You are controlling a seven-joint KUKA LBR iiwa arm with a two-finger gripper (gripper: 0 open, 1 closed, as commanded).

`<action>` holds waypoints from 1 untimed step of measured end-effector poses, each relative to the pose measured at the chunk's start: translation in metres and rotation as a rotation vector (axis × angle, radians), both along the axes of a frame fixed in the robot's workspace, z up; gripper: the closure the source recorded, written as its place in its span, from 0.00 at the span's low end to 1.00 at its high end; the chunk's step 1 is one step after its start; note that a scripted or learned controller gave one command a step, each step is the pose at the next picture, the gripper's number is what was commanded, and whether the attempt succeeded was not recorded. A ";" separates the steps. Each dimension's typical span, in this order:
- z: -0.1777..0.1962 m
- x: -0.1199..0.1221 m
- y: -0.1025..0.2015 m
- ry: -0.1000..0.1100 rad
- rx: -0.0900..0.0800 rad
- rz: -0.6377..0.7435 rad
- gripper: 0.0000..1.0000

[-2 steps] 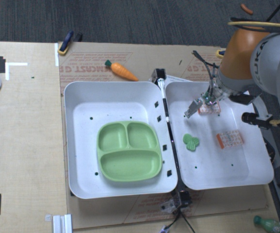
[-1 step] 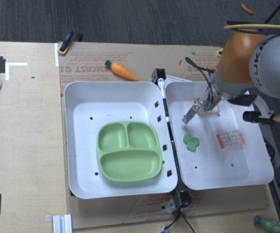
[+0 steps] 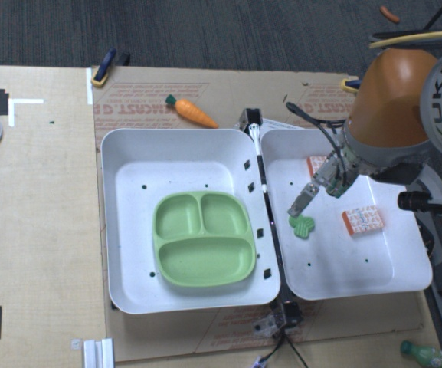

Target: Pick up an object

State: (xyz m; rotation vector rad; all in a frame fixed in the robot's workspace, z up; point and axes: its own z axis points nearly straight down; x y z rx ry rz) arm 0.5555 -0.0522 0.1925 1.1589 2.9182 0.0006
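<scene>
Nearest the camera, the arm's orange band (image 3: pixel 393 98) is seen at the right, and below it the gripper (image 3: pixel 303 203) is slanted down into the right bin (image 3: pixel 404 274). Whether anything is gripped, or how the tool is set, cannot be told from this view. Just beneath the tip, a small green toy (image 3: pixel 304 226) is found on the bin floor, touching or very nearly touching the tool. An orange-and-white block (image 3: pixel 362 220) is placed a little to its right, and a second red-and-white piece (image 3: pixel 317 165) is partly hidden behind the wrist. A green divided plate (image 3: pixel 204 238) is held in the left bin (image 3: pixel 121 228), and a toy carrot (image 3: pixel 192 111) is left on the cardboard beyond the bins.

The reach toward the green toy is judged to be the step in hand; no lift is yet shown. For the next move, the tip would need to be centred over the toy, brought down, clamped, and then raised straight up.
</scene>
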 end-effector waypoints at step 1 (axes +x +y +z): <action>0.000 0.072 -0.033 -0.001 -0.001 -0.049 0.00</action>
